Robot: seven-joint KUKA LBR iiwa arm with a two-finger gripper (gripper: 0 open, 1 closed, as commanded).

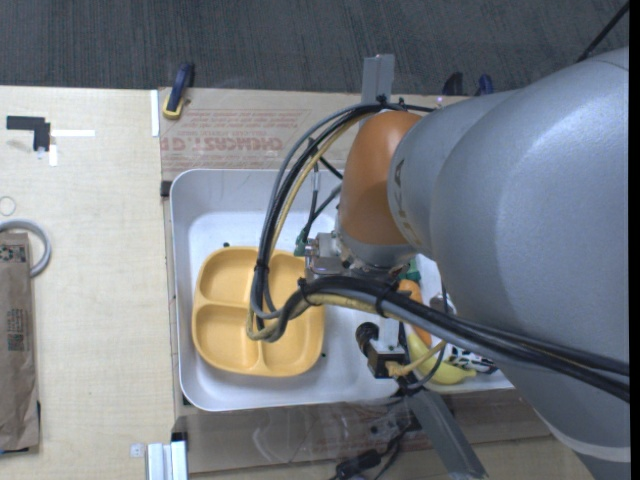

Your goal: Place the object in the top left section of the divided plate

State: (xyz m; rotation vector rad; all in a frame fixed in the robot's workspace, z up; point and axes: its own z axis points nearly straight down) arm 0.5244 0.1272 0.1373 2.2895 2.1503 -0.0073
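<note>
Several black cables (290, 198) cross the yellow divided plate (225, 313).

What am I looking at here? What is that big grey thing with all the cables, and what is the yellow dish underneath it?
The big grey shape is a robot arm, seen from a single camera fixed above the bench and looking down at a slant. The arm reaches in from the right of the picture. The orange band sits just above its wrist, and black and yellowish cables loop down from it. The arm's own body covers its claw, so I cannot tell whether it holds anything.

Beneath it lies a shallow white bin. Inside rests a yellow divided plate, a dish split into sections. To the plate's right, partly covered by the arm, you can glimpse a banana and something orange. The bin stands on a wooden bench.
</note>
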